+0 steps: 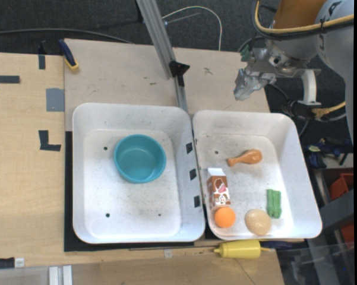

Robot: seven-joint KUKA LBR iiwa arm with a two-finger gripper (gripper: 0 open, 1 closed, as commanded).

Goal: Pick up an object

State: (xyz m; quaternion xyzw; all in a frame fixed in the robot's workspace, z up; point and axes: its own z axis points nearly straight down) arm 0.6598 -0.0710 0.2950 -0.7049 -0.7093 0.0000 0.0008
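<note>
My gripper (246, 90) hangs above the far edge of the right bin (297, 136), high over the bench, with nothing between its fingers that I can make out. In the right bin lie an orange drumstick-shaped toy (246, 158), a brown and white carton (218, 189), an orange ball (225, 217), a beige egg-shaped object (258, 221) and a small green piece (274, 203). The left bin (83, 159) holds a teal bowl (139, 158), upright near its middle.
A yellow bottle (240, 249) lies on the bench just in front of the right bin. A slanted grey metal post (160, 34) rises behind the bins' shared edge. A blue and yellow clamp (68, 54) sits at the back left.
</note>
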